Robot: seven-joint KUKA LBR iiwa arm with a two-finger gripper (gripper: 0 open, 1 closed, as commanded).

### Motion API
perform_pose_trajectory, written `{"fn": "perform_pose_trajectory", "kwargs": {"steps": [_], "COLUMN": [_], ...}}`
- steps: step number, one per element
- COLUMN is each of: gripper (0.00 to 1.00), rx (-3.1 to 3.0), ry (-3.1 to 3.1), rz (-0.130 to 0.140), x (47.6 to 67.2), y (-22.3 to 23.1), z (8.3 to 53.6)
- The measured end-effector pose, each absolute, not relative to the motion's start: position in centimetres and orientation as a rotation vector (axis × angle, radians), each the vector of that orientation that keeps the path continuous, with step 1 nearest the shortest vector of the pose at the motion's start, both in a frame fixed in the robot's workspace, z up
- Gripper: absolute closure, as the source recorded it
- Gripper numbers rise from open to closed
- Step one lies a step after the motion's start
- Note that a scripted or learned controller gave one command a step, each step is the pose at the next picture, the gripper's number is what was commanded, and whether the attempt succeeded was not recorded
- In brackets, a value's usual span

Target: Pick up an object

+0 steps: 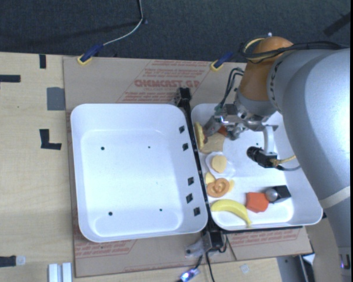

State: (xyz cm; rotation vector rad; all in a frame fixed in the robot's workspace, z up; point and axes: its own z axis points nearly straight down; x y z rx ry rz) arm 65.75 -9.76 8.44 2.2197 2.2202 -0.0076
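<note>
Grey arm with the orange wrist band is over the right-hand shallow white plastic bin (300,216), gripper (223,127) low at its far left corner. I can't tell whether it's clamped on anything (arm hides too much). Candidates in that bin: curved yellow banana (231,210) at the near edge, orange-red block (257,201) beside it, pale yellow round piece (218,164), orange swirled pastry-shaped toy (219,186). Left white bin (129,169) sits alongside.

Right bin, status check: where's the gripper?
Gripper low over right bin's far end, fingers unclear. Banana, orange block, pretzel loose near end. Nothing seen held.
</note>
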Motion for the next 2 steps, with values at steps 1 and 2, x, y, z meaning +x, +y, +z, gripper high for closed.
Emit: {"fn": "perform_pose_trajectory", "kwargs": {"steps": [1, 2], "gripper": [0.00, 0.00], "rx": [2.220, 2.220], "ry": [2.216, 2.216], "rz": [-0.006, -0.006], "x": [65.2, 63.2], "y": [-9.7, -9.6], "z": [8.5, 8.5]}}
